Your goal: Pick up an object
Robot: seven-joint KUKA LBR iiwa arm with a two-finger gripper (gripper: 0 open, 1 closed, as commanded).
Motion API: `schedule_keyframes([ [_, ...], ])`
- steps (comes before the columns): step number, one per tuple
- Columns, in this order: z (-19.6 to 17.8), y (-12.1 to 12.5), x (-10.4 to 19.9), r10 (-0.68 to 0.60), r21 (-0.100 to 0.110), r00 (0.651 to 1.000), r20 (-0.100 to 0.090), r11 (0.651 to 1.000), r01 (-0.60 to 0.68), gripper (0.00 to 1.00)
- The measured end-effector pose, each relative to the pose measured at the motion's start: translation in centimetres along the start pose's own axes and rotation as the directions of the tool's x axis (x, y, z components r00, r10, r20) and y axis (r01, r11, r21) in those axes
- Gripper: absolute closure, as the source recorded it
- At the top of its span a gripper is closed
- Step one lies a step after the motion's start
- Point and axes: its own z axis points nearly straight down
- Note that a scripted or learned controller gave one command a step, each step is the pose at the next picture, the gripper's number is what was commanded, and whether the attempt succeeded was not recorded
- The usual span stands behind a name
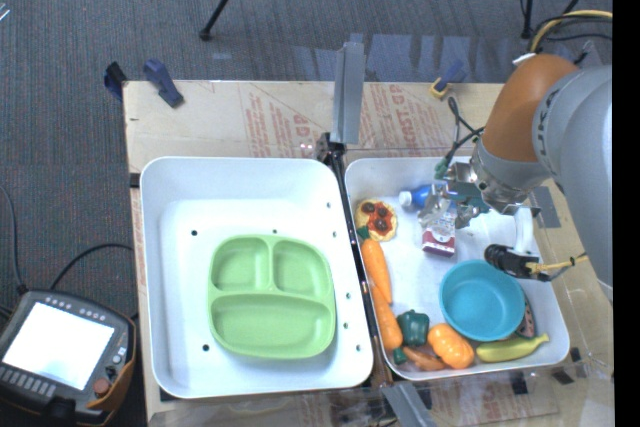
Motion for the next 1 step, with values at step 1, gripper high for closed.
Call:
schedule_keyframes([
  [1, -10.34, 1.08, 3.29, 0.225, -0.010, 0.974, -0.003, 0.974, -0.225, 1.00],
])
